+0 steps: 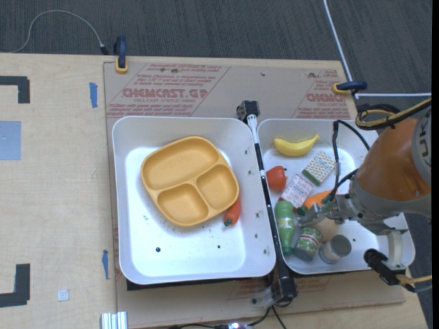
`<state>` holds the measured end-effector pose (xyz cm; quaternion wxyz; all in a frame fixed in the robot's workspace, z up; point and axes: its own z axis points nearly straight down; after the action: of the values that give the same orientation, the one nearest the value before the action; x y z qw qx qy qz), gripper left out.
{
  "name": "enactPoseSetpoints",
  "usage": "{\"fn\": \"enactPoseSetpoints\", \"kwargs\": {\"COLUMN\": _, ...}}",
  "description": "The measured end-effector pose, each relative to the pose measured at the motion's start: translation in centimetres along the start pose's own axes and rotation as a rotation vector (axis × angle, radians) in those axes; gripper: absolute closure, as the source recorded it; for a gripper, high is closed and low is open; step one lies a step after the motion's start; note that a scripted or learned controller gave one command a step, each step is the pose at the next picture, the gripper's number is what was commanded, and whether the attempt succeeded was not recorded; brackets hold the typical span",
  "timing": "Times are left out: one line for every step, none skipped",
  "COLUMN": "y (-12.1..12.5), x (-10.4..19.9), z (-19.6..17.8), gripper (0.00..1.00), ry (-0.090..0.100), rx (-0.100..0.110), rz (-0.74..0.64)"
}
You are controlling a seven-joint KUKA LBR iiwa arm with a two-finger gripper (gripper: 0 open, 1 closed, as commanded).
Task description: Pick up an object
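Over the right bin (357, 264), the gripper (317, 211) was seen low among the clutter, reached in from the right side. Whether it was open or closed could not be told at this resolution, and nothing was clearly seen held by it.

Right bin contents noted:
- yellow banana (296, 144) at the far end, lying flat, apart from the rest
- green-and-white packet (318, 168) just below the banana, tilted
- red tomato (276, 177) against the bin's left wall
- pale wrapped packet (296, 190) between the tomato and the gripper
- orange piece (316, 199) just beside the gripper, partly hidden by it; contact could not be confirmed
- green bottle (284, 223) lying along the left wall
- small can (306, 243) with a green label near the front edge, next to the bottle
- grey can (334, 249) to its right, below the wrist

Left bin (130, 184): a yellow divided plate (188, 180) with three compartments was seen, set toward the far side. A small carrot (232, 213) was lying just off the plate's right edge on the bin floor, touching or nearly so.

Both bins were sat side by side on a cardboard sheet (171, 88) clamped to the worktop (51, 184). A blue clamp (121, 52) was noted at the sheet's far left corner.
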<state>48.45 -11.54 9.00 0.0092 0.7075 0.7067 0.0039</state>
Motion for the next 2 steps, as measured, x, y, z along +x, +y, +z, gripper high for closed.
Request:
{"fn": "enactPoseSetpoints", "kwargs": {"y": 0.2, "x": -0.3, "z": -1.1, "gripper": 1.00, "ry": -0.006, "rx": -0.006, "rz": 0.002}}
{"fn": "enactPoseSetpoints", "kwargs": {"y": -0.2, "x": 4.1, "z": -9.5, "gripper": 1.00, "ry": 0.008, "rx": 0.016, "rz": -0.003}}
